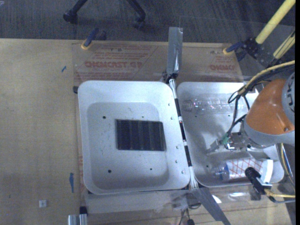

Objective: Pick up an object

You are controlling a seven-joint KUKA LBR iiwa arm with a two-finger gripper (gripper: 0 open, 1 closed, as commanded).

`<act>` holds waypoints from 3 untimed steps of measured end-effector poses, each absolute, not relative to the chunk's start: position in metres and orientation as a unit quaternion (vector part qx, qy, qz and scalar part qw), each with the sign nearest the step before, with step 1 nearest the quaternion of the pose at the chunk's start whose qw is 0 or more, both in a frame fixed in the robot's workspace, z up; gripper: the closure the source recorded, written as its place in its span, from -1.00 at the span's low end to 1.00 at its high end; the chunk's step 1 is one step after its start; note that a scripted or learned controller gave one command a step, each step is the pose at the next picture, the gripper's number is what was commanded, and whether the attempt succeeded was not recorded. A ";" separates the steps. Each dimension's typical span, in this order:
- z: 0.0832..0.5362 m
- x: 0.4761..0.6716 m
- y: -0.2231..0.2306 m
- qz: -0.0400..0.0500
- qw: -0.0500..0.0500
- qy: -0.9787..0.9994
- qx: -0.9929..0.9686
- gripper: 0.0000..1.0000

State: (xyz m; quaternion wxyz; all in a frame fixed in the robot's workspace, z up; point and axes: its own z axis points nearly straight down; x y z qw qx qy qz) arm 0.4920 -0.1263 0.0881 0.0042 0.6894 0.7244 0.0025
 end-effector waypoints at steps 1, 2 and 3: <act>0.088 0.564 -0.127 0.002 0.004 0.775 0.632 -1.00; 0.085 0.645 -0.135 -0.022 -0.033 0.736 0.676 -1.00; 0.219 0.618 -0.155 0.000 0.001 0.694 0.720 -1.00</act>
